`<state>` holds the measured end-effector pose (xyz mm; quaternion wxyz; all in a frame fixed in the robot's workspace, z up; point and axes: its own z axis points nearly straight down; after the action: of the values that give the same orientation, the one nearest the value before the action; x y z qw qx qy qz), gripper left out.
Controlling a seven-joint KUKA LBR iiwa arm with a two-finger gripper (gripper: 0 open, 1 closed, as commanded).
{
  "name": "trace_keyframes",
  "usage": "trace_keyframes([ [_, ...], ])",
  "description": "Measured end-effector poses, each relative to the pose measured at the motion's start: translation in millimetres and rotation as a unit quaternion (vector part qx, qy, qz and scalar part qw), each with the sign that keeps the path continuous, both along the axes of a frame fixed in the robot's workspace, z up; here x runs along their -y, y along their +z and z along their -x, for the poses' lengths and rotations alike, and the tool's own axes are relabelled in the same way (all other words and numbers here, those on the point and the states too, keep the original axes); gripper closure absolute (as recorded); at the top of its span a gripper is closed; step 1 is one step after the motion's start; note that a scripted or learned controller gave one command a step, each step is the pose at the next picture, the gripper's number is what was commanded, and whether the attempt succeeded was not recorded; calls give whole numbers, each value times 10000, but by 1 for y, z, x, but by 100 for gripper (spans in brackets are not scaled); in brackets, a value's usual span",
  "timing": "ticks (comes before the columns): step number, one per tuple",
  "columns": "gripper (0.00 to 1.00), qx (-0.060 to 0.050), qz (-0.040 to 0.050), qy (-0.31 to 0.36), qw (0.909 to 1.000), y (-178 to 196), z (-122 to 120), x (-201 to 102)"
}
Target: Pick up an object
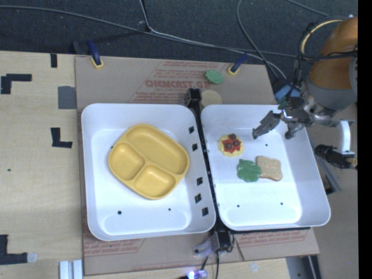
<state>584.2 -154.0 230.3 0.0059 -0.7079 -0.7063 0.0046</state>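
Hovering over the upper right of the right bin (pixel 302 211), the gripper (pixel 275 128) has its two fingers spread apart with nothing between them. Your candidates sit just left and below it on the bin floor: a small round pizza-like toy (pixel 231 145), a green leafy piece (pixel 248 171) and a tan toast slice (pixel 269 168).

The green piece and toast touch, possibly overlapping at the edge. I'd judge the round toy the cleaner target, since it lies apart from both. Centre over it before you descend, and set the fingers to straddle it squarely. All three look flat, so expect to go nearly to the bin floor; a shallow stop will likely close on air.

Room: the yellow divided tray (pixel 149 160) takes up most of the left bin (pixel 96 205) and is out of your way. Both bins sit on a cardboard sheet (pixel 168 83) over the wooden bench (pixel 35 167), with a green scrap (pixel 214 76) on the cardboard behind the bins. The divider between the bins is near the round toy, so watch the left finger's clearance. Cables cross the dark floor (pixel 192 10) above.
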Motion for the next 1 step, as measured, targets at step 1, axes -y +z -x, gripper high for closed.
trace_keyframes([
  [1,0,66,11,18,10000,8,-3,0],
])
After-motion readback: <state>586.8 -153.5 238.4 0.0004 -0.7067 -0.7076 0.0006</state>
